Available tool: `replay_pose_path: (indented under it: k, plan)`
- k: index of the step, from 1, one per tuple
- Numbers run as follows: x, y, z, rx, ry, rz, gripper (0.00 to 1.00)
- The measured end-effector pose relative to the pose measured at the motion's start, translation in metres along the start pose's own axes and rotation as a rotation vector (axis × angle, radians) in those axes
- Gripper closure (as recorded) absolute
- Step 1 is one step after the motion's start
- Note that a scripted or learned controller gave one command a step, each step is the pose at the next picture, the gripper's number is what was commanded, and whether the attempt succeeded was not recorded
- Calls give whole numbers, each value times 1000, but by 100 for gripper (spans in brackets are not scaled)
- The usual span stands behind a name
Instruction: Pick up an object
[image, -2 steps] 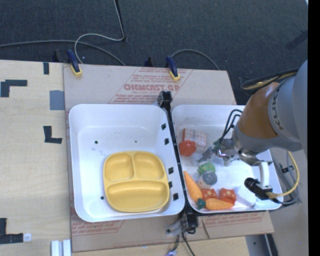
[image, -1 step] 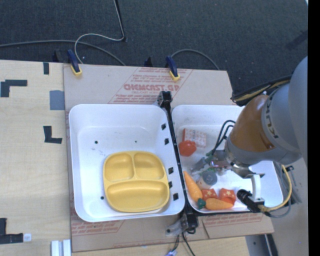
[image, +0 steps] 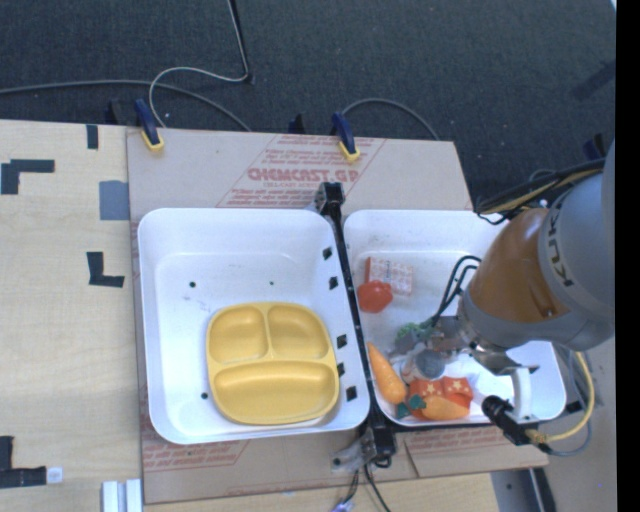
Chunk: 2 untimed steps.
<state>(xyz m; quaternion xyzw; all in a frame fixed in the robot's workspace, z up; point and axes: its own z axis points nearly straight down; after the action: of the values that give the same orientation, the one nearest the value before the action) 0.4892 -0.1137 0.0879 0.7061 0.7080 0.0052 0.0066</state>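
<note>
Gripper (image: 432, 352) low in the right bin (image: 455, 228), over the toy cluster; finger state cannot be told from this angle. Just below it: orange-red toy (image: 443, 396). Toward the divider: carrot (image: 386, 373). Beyond that, red tomato (image: 375, 296) and a small packet (image: 389, 273). Yellow divided plate (image: 272, 362) in the left bin (image: 160, 300). Judgement: centre on one item, descend straight, avoid straddling neighbours

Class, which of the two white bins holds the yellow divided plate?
The left bin: the yellow plate lies in it, while the right bin holds small toys.
</note>
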Motion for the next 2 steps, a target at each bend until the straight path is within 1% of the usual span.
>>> replay_pose_path:
  k: [1, 2]
  plan:
    - [-1, 3, -11, -7, -4, 1, 100]
    - [-28, -3, -116, 16, 1, 3, 100]
